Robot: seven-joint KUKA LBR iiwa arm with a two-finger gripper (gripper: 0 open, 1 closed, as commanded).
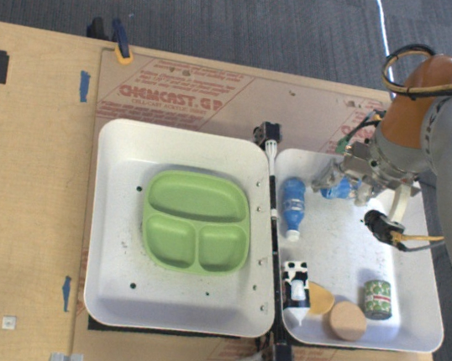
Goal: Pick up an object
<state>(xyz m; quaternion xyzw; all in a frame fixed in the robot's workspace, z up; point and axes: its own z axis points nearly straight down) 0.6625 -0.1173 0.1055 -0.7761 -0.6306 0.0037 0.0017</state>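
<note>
1. Bright, even light from overhead covers the tan cardboard-covered tabletop (25,212).
2. The two shallow white plastic bins (107,284) look nearly washed out, with soft, short shadows along their rims.
3. The whole picture is slightly soft and grainy; small printed labels are unreadable.
4. The grey carpeted floor (236,7) at the top is dimmer.
</note>
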